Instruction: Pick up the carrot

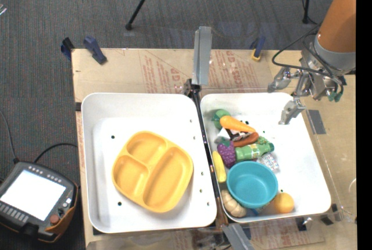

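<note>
Two white bins sit side by side on the bench, and the gripper (pixel 290 104) hangs over the far right corner of the right bin (pixel 308 156), beneath the grey wrist and its orange band; whether it is apart or together cannot be told from this angle, and nothing shows in its grasp. Well apart from it, toward the bin's left side, lies the carrot (pixel 236 124): orange, tapered, lying slantwise atop a heap of toy food, its thick end up-left beside a green piece (pixel 221 115). Just below the carrot rests a brown sausage-like piece (pixel 246 139), then a purple grape bunch (pixel 227 153) and a green bottle (pixel 254 152). A yellow corn cob (pixel 218 167) lies along the bin's left wall. Nearer the front stands a blue bowl (pixel 251 184), upright, with an orange fruit (pixel 283 203) at its right and a tan piece (pixel 233 203) at its lower left. In the left bin (pixel 99 121) sits a yellow divided plate (pixel 152 170), three compartments, tilted askew.
</note>
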Robot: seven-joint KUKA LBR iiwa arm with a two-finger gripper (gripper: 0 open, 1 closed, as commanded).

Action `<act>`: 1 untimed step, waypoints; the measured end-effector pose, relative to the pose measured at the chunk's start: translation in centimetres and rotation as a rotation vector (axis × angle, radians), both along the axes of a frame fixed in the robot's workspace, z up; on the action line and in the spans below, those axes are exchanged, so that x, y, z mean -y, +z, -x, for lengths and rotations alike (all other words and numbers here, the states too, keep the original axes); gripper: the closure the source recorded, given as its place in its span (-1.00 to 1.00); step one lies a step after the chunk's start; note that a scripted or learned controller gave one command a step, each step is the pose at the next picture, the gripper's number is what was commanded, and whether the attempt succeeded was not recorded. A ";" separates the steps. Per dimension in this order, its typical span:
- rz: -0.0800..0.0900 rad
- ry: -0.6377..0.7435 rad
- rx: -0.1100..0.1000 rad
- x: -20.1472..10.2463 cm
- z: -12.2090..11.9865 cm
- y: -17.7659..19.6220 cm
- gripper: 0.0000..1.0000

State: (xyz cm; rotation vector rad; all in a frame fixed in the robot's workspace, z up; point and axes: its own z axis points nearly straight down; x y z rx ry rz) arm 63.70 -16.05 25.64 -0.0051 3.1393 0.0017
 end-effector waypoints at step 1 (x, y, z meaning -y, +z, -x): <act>-0.004 0.138 -0.010 -5.1 -0.6 -11.3 -1.00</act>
